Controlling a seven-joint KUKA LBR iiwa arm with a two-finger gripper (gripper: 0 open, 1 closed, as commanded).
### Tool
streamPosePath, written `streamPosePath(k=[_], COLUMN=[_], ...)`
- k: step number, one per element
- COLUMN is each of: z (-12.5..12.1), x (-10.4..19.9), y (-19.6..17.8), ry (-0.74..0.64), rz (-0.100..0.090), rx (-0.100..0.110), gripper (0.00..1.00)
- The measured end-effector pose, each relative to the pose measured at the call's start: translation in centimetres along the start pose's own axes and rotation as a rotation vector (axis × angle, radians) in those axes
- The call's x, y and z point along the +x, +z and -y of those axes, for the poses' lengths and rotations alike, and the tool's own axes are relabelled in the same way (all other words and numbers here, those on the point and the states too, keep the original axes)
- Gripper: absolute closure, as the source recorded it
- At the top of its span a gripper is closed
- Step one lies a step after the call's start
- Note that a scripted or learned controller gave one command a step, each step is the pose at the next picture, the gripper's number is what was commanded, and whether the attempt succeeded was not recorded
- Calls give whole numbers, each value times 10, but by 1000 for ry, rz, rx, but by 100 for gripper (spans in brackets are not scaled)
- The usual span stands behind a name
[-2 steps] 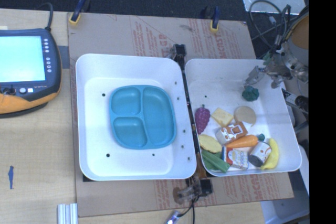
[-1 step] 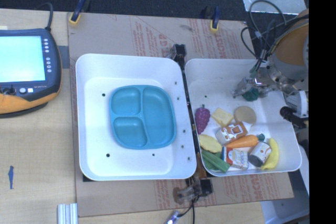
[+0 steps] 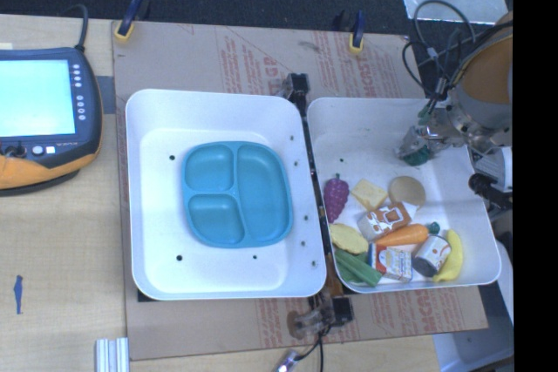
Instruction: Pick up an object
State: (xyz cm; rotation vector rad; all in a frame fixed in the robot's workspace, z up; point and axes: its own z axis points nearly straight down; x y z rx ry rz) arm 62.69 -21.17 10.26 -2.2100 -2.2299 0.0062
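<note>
The end effector (image 3: 418, 145) hung low in the right bin (image 3: 349, 119), well apart from the toy food pile (image 3: 392, 240) near its front. Whether it was spread or pressed together, I cannot tell. A good pick probably needed a centred descent over 1 exposed piece, such as the carrot (image 3: 404, 234).

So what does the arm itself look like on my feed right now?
A bulky grey arm with an orange band above the wrist. Black cables loop beside it. It ends in a small metallic-grey two-finger gripper with dark greenish tips.
</note>
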Motion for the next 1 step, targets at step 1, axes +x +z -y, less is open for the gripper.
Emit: streamPosePath(k=[1], z=[-18], x=[77], y=[11], ry=[1], rz=[-3], rx=[1], gripper=[100])
